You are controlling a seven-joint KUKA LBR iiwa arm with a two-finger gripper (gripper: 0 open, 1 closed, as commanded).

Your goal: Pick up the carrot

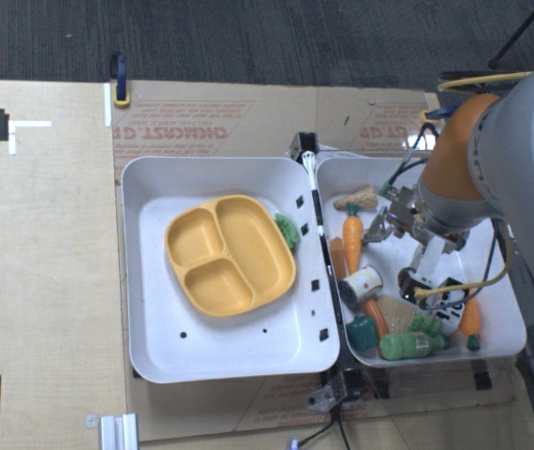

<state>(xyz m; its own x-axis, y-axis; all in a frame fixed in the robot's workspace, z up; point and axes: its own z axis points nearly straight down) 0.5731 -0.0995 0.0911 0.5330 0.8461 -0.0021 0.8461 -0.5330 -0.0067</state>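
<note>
Carrot lies along the view's vertical, leafy end up; tool beside it, grip unclear.

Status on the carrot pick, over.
Claw over right bin, just right of the carrot; no grip confirmed. Carrot lies near the bin's left wall. Tan piece and white cylinder crowd its ends.

The arm at the right of the frame is bulky, rounded and smooth grey. A broad orange band rings it above a grey wrist, with thin dark cables alongside. The small tool is silvery metal.
</note>
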